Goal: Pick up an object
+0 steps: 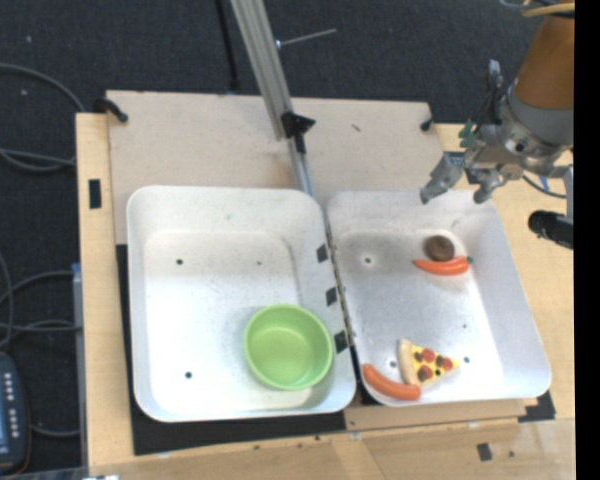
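We see the grey arm w/ orange band coming in from the right, its two-finger claw [458, 185] hanging over the far edge of the right shallow white plastic bin [500, 268]. The two grey fingers [435, 185] are spread wide apart, nothing between them, touching nothing we can make out. So: claw open, no grip.

In the right bin, near the far right, we see a small round brown object [439, 245] w/ a short orange carrot-like stick [441, 264] just beside it on the near side; they look to be touching. Both lie just near-side of the claw, not under its fingers. At the near edge of the same bin lies a toy pizza slice, tan w/ red dots [424, 362], and to its left a curved orange-red sausage-shaped toy [389, 383] along the bin's rim; the two are very close, contact unclear.

The left shallow white plastic bin [180, 238] holds a round light-green plastic bowl [288, 345], upright, in its near right corner, close to the wall shared w/ the right bin.

Both bins sit side by side on the pale wooden bench [210, 128]. A slanted aluminium bar [265, 53] rises from the far side, between the bins.
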Robot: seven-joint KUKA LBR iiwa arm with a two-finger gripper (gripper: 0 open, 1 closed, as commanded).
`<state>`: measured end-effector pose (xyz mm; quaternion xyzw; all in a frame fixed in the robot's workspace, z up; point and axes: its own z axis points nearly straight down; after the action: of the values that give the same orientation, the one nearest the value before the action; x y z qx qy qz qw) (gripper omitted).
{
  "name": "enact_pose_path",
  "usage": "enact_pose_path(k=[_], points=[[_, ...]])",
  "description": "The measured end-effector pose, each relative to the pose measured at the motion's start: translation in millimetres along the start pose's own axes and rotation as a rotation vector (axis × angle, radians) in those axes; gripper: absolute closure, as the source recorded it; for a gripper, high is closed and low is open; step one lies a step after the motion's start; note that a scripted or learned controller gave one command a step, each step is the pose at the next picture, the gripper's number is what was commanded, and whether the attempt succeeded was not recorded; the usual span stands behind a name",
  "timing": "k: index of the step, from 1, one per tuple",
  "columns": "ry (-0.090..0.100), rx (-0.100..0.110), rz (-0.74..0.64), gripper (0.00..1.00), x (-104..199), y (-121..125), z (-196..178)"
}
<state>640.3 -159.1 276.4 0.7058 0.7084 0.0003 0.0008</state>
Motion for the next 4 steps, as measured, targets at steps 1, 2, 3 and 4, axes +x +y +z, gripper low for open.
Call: enact_pose_path(k=[1,2,3,4], points=[[-0.001,0.000,0.000,0.00,0,0,0],[-0.002,0.007,0.004,0.00,-4,-2,63],[-0.003,0.004,0.005,0.00,-9,-7,106],[-0.002,0.003,0.005,0.00,-13,-4,167]])
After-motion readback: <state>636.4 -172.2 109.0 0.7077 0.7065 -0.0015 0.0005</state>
